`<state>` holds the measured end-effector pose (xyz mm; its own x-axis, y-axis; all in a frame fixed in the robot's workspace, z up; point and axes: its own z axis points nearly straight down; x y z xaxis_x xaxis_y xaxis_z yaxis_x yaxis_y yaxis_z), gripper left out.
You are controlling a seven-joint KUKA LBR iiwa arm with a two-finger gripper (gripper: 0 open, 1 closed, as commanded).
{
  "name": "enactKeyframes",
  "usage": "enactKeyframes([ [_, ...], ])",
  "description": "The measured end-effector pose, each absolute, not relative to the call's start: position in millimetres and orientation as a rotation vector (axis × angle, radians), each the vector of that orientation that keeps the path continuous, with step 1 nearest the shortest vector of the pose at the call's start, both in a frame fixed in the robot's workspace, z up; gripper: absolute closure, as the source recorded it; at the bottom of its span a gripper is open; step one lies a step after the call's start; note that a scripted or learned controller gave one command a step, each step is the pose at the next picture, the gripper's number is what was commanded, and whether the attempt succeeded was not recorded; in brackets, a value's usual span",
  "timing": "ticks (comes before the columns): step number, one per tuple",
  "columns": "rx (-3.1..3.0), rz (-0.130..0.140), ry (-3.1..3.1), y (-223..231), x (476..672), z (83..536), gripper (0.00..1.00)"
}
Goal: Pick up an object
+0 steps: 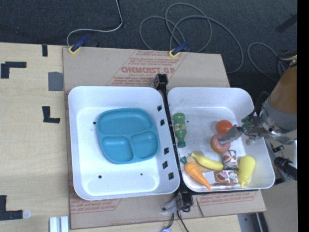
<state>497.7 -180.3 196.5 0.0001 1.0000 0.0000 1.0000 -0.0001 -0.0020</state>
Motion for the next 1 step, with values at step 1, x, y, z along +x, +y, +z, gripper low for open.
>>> enactKeyframes([
  [1,-2.227,-0.009,-2.230,-193.2,584.4,88.6,0.00],
])
